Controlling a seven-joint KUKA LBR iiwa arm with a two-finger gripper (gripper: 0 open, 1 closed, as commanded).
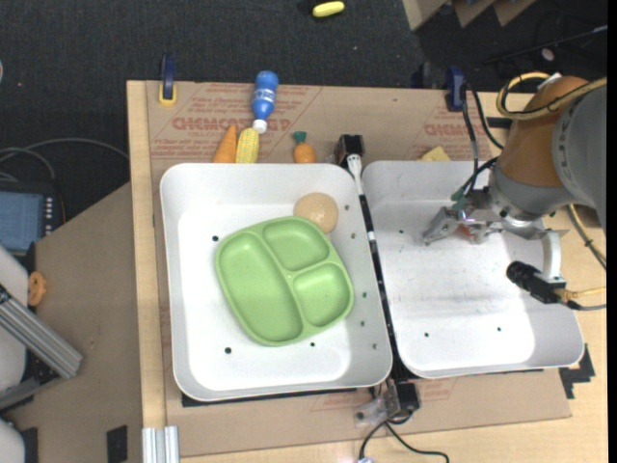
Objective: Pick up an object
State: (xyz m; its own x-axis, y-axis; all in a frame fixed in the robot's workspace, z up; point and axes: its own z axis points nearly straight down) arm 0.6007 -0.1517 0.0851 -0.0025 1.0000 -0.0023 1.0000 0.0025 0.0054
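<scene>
A green three-compartment plate (282,280) lies in the left bin (193,210). A tan round object (317,210) rests against the plate's far right rim. My gripper (453,230) hangs low over the far part of the right bin (463,336), well to the right of both objects. Its fingers are spread open and nothing sits between them. The grey arm with its orange band (540,143) comes in from the right.
Behind the bins on the bench lie a blue and white bottle (263,96), a corn cob (248,145), a carrot (226,146) and a smaller carrot (304,149). A black fitting with a cable (533,280) sits at the right bin's right side. The ridge between the bins (371,249) separates my gripper from the plate.
</scene>
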